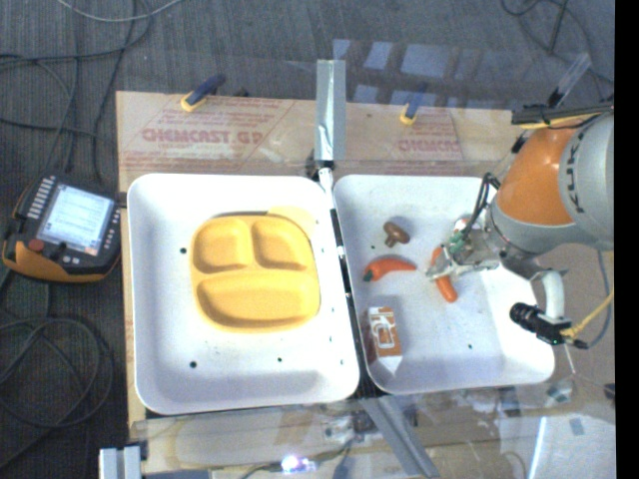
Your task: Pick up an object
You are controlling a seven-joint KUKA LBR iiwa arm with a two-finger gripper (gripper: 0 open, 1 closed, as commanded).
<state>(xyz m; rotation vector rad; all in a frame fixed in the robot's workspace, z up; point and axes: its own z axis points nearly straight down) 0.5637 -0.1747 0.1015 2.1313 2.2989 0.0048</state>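
Camera view from above takes in the whole bench (150,128), a brown sheet with clamps along its far edge, and on it two white bins. The left bin (160,347) carries a yellow divided tray (257,272), the biggest loose thing on show. The right bin (479,352) is where I am working: my arm (559,188) comes in from the right, orange band over grey, and bends down toward the bin's middle.

In that right bin, going down in size, a brown-and-white packet (383,330) lies near the front left corner, a red pepper (389,266) curves beside the dividing wall, a brown mushroom-shaped piece (396,233) sits just behind it, and a small orange carrot-like piece (444,279) lies right at my working end.

My jaws (461,255) point down over that orange piece. They are too cluttered by wiring and hardware for me to say whether they are spread or pressed together, and I cannot see the piece between them, so I claim no hold.

What the next move hangs on, as I judge it: the orange piece lies just toward the front and slightly left of my jaws, touching or nearly so, its long axis running roughly from back to front with a slight lean. I would need to straddle it across the short way, not along its length.
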